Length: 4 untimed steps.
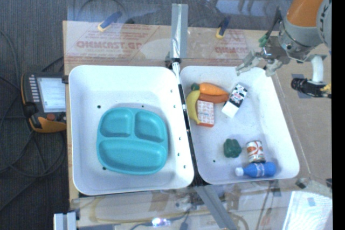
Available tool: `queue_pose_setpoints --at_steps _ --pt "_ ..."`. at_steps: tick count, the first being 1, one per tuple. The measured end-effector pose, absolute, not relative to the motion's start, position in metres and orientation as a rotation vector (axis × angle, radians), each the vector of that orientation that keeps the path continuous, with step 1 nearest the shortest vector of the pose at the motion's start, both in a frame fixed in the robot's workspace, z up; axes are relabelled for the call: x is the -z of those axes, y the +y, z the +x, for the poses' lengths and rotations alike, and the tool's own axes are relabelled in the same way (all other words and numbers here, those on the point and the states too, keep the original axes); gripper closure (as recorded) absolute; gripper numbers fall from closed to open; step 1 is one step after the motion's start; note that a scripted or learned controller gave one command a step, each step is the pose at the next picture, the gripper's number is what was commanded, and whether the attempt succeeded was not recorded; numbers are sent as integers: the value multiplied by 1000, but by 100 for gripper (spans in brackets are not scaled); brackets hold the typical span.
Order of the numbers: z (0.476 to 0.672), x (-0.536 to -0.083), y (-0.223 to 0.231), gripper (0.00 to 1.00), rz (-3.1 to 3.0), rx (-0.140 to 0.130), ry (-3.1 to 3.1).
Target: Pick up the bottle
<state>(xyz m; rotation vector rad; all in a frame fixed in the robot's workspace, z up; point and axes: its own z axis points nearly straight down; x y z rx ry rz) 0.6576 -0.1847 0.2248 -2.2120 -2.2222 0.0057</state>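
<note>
The bottle (257, 170) is blue with a white cap and lies on its side at the near edge of the right bin (280, 110). My gripper (259, 62) hangs over the far right corner of that bin, well away from the bottle, open with nothing between its fingers.
The right bin also holds a carrot (213, 90), a banana (192, 105), a red-and-white packet (205, 113), a black-and-white carton (235, 99), a green lump (232, 147) and a small can (255, 151) touching the bottle. A teal divided tray (132, 140) lies in the left bin (86, 94).
</note>
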Motion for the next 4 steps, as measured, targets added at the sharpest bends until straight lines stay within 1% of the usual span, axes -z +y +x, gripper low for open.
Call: queue_pose_setpoints --at_steps 1,2,3,4 --pt "574 -128 -176 0 -2112 -6 -2315" --pt "514 -149 -214 0 -2199 -6 -2235" --pt "484 -119 -219 0 -2187 0 -2239" --pt "485 -199 -209 0 -1855 -3 -2531"
